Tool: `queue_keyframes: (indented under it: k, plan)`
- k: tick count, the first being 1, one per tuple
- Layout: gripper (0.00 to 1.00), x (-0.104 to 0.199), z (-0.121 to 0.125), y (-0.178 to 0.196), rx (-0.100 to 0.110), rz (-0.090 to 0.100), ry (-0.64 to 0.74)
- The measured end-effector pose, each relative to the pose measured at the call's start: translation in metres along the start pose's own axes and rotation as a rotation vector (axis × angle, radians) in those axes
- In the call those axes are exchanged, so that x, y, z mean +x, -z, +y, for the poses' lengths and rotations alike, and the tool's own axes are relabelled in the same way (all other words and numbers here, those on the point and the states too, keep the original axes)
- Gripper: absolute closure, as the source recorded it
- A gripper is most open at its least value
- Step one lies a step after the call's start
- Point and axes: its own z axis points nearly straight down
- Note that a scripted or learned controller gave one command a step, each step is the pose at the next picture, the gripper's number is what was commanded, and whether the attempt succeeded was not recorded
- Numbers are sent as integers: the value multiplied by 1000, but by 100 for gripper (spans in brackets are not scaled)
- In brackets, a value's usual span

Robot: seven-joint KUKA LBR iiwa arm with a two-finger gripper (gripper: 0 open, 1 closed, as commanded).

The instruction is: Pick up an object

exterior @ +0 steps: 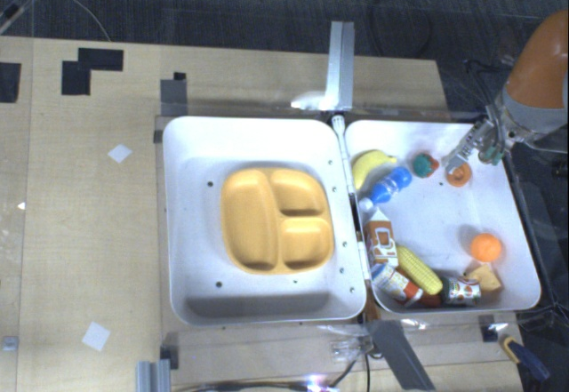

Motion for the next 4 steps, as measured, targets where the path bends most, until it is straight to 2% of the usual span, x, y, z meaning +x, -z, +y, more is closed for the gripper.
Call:
queue_keyframes:
  k: [1,2,3,4]
  plan:
    - [100,-14,12,-48,5,10,68]
    - [0,-11,11,-50,10,26,68]
    - [100,-15,15,-34,2,4,74]
    - [0,-12,14,-36,6,18,74]
